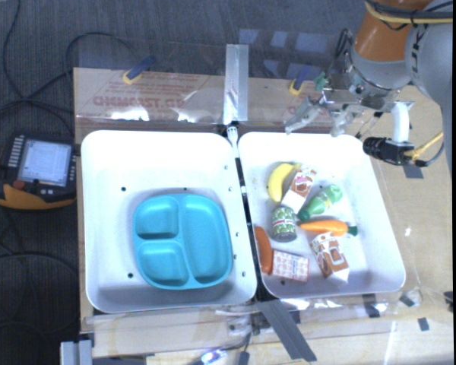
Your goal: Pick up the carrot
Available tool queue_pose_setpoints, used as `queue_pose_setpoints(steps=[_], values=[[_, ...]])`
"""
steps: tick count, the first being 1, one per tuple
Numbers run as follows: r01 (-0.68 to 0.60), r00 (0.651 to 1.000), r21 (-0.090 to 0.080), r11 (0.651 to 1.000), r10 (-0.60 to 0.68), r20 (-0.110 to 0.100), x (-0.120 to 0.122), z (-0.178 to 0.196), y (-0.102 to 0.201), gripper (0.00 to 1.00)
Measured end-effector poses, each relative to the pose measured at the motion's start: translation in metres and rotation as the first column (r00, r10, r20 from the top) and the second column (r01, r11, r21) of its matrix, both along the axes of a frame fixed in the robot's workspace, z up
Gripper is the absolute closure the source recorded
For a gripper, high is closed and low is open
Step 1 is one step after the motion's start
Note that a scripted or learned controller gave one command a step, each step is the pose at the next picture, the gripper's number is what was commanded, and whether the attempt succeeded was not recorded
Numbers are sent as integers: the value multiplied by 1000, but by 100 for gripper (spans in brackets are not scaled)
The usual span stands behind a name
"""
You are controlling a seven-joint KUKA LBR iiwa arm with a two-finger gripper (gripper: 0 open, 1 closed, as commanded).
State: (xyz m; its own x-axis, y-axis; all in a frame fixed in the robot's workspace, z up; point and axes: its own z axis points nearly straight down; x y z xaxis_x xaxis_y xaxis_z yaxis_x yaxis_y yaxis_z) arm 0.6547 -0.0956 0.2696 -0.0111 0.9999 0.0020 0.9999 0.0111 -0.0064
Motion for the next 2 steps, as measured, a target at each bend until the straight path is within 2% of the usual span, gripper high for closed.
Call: queue_pose_setpoints(steps=[1,2], values=[[-120,993,1,993,120,0,-82,-63,-28,0],[60,998,2,998,-60,-1,-129,-106,-86,0]])
